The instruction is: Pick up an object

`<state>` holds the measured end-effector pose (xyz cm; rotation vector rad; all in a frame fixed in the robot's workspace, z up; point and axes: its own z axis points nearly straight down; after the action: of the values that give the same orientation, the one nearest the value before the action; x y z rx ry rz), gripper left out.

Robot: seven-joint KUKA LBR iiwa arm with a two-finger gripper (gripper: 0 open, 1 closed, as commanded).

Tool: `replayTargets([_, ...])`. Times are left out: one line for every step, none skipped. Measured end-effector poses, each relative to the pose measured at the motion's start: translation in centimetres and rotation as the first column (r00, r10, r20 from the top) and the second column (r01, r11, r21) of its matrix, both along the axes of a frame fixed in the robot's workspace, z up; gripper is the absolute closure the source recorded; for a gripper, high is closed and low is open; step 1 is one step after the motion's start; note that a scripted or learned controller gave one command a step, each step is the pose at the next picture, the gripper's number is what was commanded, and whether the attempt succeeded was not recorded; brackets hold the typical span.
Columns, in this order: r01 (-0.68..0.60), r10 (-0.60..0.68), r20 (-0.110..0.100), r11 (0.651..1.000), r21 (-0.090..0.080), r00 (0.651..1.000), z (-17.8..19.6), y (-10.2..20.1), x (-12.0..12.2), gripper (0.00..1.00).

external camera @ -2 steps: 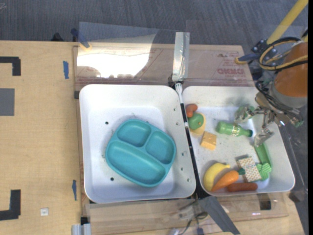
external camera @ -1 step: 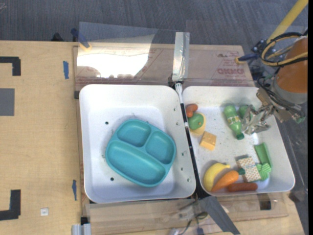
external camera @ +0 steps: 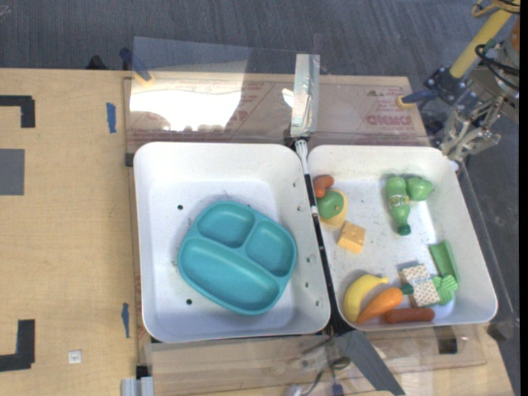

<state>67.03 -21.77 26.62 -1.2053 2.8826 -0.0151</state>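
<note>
We see the gripper (external camera: 472, 139) hovering past the right bin's (external camera: 478, 304) far right corner; whether it is parted we cannot tell. The green bottle (external camera: 398, 203) lies in that bin, near, down-left of it.

Two bins side by side. Left bin (external camera: 157, 172): divided plate (external camera: 238, 256) inside. Right bin (external camera: 470, 246): bottle (external camera: 398, 202) at back, cube (external camera: 352, 238) mid-left, banana (external camera: 361, 294) and carrot (external camera: 380, 304) touching at front.
</note>
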Motion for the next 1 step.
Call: replayTargets([0.086,-0.086,0.0,0.996,0.002,0.996,8.98,-0.5,-0.14,1.0])
